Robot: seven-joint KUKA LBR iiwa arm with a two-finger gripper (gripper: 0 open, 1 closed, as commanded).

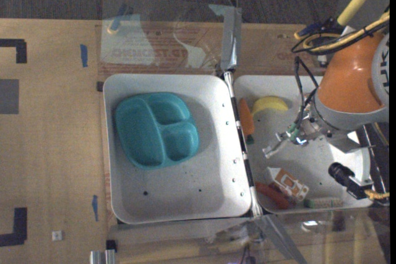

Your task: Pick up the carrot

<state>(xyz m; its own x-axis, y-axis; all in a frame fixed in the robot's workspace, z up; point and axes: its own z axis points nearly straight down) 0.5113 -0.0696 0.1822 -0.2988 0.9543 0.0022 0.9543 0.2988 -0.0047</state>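
The carrot (246,119) is a slim orange stick lying along the left wall of the right bin (322,151), pointing toward the far end. My gripper (276,146) hangs over the middle of that bin, a short way right of and nearer than the carrot, with bare bin floor between them. Nothing shows in its grasp.
A yellow round thing (270,105) sits at the back of the right bin, just right of the carrot. Near the front lie a red-orange piece (273,193), a small printed box (291,183) and a thin green-tipped stick (322,201). A teal divided plate (158,128) rests in the left bin (185,195).
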